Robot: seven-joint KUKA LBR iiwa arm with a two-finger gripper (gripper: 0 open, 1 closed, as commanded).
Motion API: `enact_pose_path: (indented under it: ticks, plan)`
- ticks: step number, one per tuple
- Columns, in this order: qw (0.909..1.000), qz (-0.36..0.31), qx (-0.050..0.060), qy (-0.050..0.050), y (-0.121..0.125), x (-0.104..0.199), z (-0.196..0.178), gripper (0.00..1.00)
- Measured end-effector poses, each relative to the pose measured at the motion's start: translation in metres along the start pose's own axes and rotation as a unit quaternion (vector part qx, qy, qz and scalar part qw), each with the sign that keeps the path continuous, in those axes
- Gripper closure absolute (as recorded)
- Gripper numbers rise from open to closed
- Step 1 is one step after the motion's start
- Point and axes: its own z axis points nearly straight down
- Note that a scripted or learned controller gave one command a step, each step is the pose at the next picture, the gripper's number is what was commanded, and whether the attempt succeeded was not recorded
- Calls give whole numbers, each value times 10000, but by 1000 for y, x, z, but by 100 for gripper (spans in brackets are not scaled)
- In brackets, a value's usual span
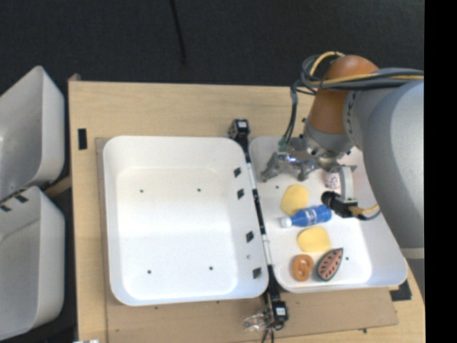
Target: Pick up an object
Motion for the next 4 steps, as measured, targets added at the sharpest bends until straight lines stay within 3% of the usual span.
enact_pose_path:
  ticks: [1, 2, 3, 4]
  plan:
    - [10000, 1, -43, -11, 1, -2, -14, 100]
    - [10000, -6, -58, 2, 31, 23, -214, 100]
    - [10000, -18, -12, 19, 34, 73, -298, 100]
    - [10000, -4, -32, 7, 34, 66, -425, 100]
